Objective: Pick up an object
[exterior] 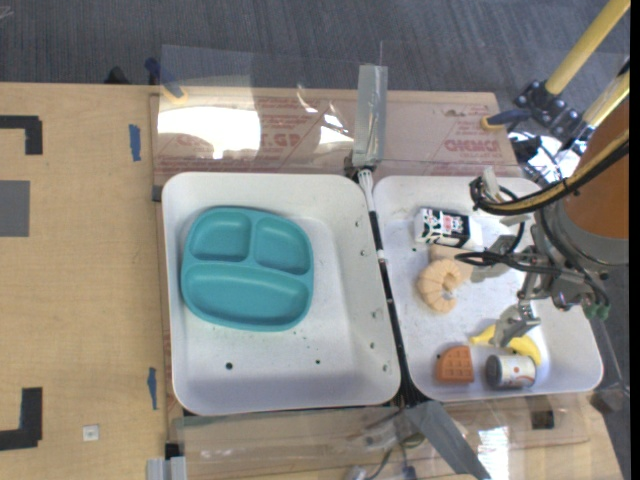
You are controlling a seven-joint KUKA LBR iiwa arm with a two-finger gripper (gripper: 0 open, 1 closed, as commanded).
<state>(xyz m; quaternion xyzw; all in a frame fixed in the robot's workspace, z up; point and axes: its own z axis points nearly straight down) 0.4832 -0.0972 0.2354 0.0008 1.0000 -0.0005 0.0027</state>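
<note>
Gripper [517,326] low in the right bin [585,383] — over the banana [527,347]. Gripper state — cannot tell. Teal plate [246,268] lies in the left bin [200,388].

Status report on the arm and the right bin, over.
Gripper low in right bin, above banana. Nothing seen gripped. Can and waffle crowd close.

My bench [80,298] is bare brown board, and on it I see two white bins side by side, the left bin [340,368] touching the right bin [585,368].
</note>
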